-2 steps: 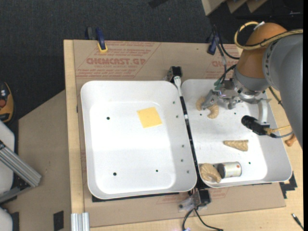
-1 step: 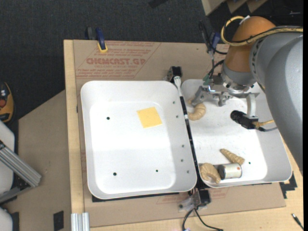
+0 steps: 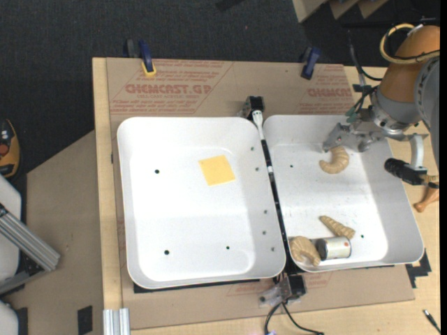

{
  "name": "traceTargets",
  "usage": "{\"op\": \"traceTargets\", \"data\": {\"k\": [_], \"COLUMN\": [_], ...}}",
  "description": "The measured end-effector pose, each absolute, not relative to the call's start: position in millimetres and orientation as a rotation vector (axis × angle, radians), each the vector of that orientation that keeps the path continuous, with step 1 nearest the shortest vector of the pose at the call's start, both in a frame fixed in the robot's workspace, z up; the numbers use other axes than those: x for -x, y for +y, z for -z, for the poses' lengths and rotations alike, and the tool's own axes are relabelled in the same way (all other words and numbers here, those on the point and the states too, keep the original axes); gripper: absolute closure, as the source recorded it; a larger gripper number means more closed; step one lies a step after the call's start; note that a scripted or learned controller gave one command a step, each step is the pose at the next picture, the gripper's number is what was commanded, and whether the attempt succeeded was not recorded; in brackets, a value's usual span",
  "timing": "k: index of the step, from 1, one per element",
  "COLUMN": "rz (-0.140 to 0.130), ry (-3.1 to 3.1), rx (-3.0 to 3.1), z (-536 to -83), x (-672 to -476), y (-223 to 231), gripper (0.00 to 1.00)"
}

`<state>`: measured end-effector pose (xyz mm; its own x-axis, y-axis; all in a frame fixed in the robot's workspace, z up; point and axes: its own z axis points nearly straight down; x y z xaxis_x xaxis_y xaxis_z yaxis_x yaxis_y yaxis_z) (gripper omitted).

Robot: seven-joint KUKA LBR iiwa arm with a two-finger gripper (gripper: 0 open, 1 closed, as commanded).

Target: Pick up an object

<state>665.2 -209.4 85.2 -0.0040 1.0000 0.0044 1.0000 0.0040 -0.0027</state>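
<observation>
My gripper [image 3: 346, 143] is over the far part of the right bin [image 3: 391, 215], with its fingers spread open. A tan croissant-shaped piece [image 3: 336, 161] lies on the bin floor just in front of the fingertips, and nothing sits between them. Near the front of the same bin lie a tan ridged cone [image 3: 338, 225], a round tan lump [image 3: 303, 250] and a white cylinder with a dark end [image 3: 334, 248]. The lump and the cylinder touch. A flat yellow square [image 3: 216, 169] lies in the left bin [image 3: 140, 208].
The two bins meet along a dark seam [image 3: 271, 187] with a black clip at its far end. Blue clamps [image 3: 147, 56] [image 3: 310, 61] hold the cardboard base at the back. A small tan thing [image 3: 427, 199] shows past the right bin's rim.
</observation>
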Motion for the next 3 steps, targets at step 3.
{"op": "traceTargets", "data": {"k": [3], "rz": [0.008], "ry": [-2.231], "rx": [2.215], "z": [-185], "x": [-668.2], "y": [-43], "gripper": [1.0]}}
